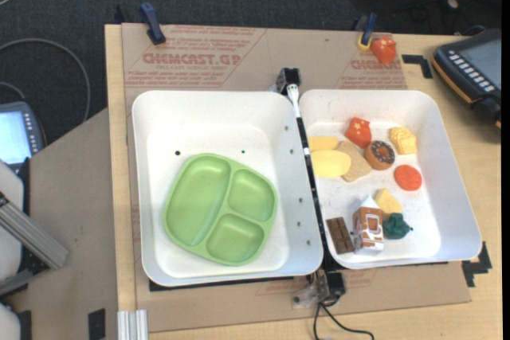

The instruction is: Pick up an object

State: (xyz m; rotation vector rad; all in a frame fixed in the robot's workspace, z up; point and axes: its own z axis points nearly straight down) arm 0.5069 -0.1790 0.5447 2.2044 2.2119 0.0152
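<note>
Lying clustered in the right bin (pixel 437 131), the toy foods sit on the side the arm reaches from. The yellow piece (pixel 331 163) lies long axis across the bin, close to the middle wall. Whether the hand is released or clenched cannot be told. A green plate (pixel 219 207) occupies the left bin (pixel 159 123) on the brown counter (pixel 239 52).
</note>
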